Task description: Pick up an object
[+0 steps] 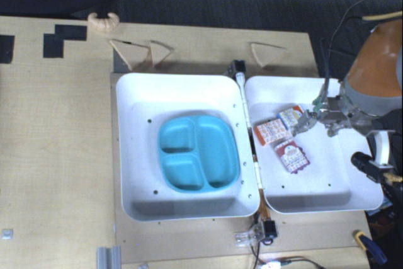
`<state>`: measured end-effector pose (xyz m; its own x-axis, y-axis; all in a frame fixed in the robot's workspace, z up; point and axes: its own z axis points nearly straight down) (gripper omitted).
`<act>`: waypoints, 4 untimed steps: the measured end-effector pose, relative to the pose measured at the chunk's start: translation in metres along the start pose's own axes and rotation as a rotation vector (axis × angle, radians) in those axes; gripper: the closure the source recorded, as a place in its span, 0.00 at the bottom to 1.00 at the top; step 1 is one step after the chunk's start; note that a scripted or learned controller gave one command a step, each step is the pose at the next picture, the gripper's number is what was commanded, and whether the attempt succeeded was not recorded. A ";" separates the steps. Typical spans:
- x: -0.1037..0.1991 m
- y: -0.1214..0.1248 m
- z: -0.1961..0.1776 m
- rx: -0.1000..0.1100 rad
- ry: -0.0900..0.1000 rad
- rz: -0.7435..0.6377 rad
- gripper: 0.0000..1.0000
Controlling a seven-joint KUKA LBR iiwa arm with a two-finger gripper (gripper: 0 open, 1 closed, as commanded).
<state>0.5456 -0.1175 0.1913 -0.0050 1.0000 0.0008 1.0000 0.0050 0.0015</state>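
Three small printed packets lie in the right bin point(352, 189). A red and white packet point(271, 131) is near the bin's left wall, a pale packet point(291, 116) lies just behind it, and a dark red packet point(291, 156) lies nearer the front. My gripper point(320, 125) hangs over the right bin, just right of the pale packet, open with nothing between its fingers. One fingertip point(306, 123) is close to the pale packet's right edge.
The left bin point(135, 135) holds a blue divided plate point(198, 152). A raised rim runs between the two bins point(250, 142). The grey arm with its orange band point(378, 66) reaches in over the right bin's far right side.
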 end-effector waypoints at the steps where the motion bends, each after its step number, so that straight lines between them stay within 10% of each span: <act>1: -0.033 -0.008 0.092 -0.014 -0.003 0.002 0.00; 2: -0.014 -0.052 0.099 -0.022 -0.005 0.004 0.00; 3: -0.015 -0.049 0.086 -0.031 -0.007 0.003 1.00; 4: -0.089 -0.027 0.035 -0.003 -0.003 0.004 1.00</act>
<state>0.5187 -0.2070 0.1563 -0.0008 1.0000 -0.0024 1.0000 0.0008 0.0044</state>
